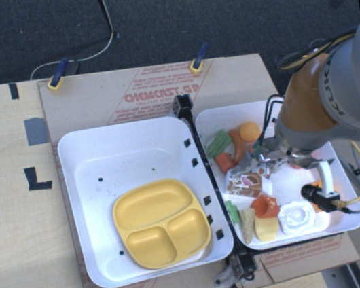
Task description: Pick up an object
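Camera view | my gripper (263, 159) low in right bin (332, 225), above patterned packet (245, 183) | finger state: cannot tell | advice: centre on one item, avoid neighbours

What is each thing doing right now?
Yellow tray: lying flat in the left bin, right way up.
Orange ball: resting in the right bin.
Green piece: lying by the divider.
Red cup: lying among the toys.
White lid: lying flat near the front wall.
Gripper: low over the toys.
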{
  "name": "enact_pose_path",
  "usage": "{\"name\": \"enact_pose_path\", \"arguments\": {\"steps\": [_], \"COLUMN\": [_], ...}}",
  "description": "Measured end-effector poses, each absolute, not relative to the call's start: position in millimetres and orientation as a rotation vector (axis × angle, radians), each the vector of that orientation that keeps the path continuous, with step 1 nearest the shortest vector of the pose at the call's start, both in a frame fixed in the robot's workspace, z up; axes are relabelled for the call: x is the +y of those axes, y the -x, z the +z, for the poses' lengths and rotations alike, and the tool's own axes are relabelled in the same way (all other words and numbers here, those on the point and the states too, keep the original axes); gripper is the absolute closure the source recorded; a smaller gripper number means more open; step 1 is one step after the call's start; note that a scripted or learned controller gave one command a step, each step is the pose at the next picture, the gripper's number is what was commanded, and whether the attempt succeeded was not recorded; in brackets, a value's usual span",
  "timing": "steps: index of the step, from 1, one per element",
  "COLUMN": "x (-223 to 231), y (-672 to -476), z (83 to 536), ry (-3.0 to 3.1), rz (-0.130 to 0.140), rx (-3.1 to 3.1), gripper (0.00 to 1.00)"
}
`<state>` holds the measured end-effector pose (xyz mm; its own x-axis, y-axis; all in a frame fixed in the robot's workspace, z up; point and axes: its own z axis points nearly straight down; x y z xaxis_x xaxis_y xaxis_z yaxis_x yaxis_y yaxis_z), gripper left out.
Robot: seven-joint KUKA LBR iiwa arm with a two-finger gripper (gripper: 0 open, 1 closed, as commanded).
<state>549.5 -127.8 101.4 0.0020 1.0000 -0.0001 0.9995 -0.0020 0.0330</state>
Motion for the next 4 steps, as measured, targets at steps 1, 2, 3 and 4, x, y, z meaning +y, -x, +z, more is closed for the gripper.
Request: {"name": "enact_pose_path", "arguments": {"steps": [1,2,3,4], "x": [-110,-108,-107,-57], "y": [-613.1,-646.0,-645.1,-630.7], "z": [87,85,95,191], "ry": [-2.209,-2.217,-2.221,-2.212], "rz": [-0.006,-0.018,-0.016,0.01], "rx": [2.214,2.214,2.213,2.226], "gripper": [0.0,0.0,1.0,1.0]}}
